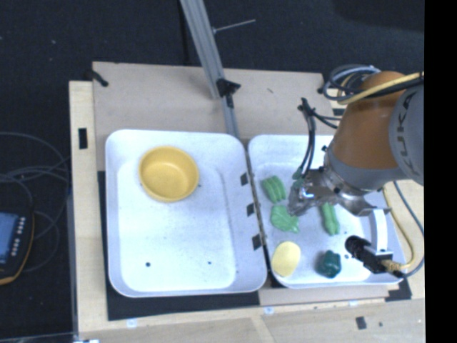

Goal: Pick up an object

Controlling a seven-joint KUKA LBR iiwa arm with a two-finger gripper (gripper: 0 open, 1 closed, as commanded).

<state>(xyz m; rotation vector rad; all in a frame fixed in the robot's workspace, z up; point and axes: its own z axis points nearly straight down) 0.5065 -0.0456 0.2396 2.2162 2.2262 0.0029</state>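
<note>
In the right bin (282,147) lie three light green pieces: one (273,188) near the left wall, one (285,221) just below it, and one (330,219) further right. A pale yellow rounded thing (285,258) and a dark teal lump (329,264) rest near the front wall. My gripper (298,203) hangs low over the bin, just up and to the right of the middle green piece, close to touching it. Nothing shows between its tips.
The left bin (178,263) holds a yellow bowl (169,173) at its back left. A grey metal post (207,48) slants up from the divider between the bins. The arm's grey and orange body (368,145) covers the right bin's back right part.
</note>
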